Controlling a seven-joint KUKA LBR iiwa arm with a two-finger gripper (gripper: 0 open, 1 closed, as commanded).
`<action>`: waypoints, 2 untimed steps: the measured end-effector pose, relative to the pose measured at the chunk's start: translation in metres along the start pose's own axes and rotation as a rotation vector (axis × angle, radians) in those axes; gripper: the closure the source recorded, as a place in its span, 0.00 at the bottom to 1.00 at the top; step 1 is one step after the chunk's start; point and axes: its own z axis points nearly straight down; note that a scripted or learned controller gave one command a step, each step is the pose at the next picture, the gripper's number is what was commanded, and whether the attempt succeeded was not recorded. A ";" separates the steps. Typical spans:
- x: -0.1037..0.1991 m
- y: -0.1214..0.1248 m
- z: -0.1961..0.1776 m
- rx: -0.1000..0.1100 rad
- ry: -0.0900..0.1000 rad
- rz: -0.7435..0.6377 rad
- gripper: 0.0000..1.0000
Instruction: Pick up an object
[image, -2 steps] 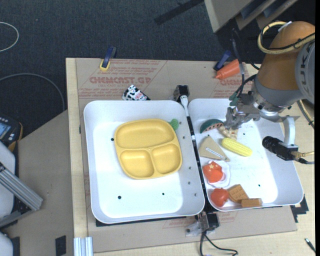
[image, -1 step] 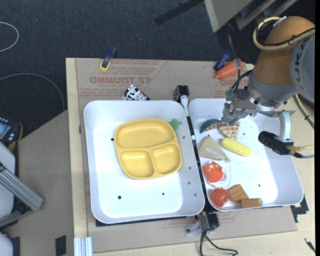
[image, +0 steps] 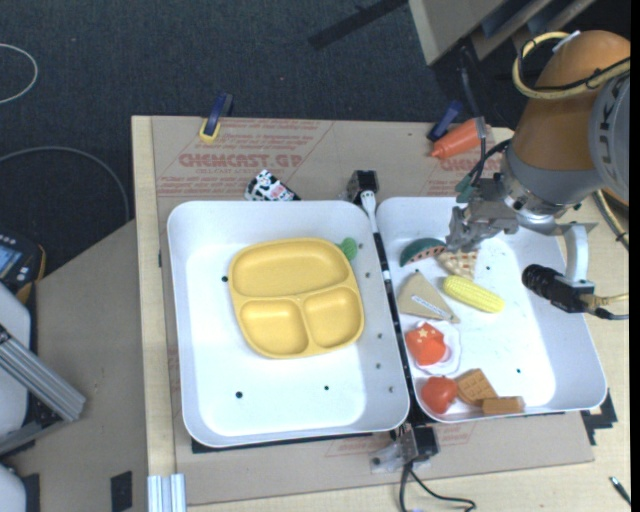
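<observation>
Reaching in from the right, the grey arm with its orange band (image: 570, 95) carries the gripper (image: 468, 232) down over the far part of the right bin (image: 560, 360). How wide the tool stands cannot be told, since the wrist and cables hide its tips.

Just beneath the gripper lie a watermelon slice (image: 422, 250), green-rimmed, and a speckled pizza slice (image: 462, 263); whether the tool touches either cannot be told. Just near of them a yellow corn cob (image: 474, 294) lies slantwise, with a pale cheese wedge (image: 423, 297) to its left. Nearer still sits a fried egg with a red topping (image: 430, 343), then a red tomato (image: 438, 394) by the bin's near rim, with a brown cracker (image: 476, 384) and a brown bar (image: 500, 405) to its right.

The left bin (image: 200, 330) holds a yellow divided plate (image: 295, 295) with three compartments, and a small green piece (image: 348, 247) touches the plate's far right corner.

Beyond the bins, on the cardboard (image: 300, 150), lie a black-and-white cow figure (image: 268, 187) and an orange carrot (image: 458, 140).
</observation>
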 end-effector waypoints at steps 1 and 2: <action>0.006 0.013 0.012 0.000 -0.001 0.000 1.00; 0.008 0.011 -0.007 -0.002 -0.001 0.000 1.00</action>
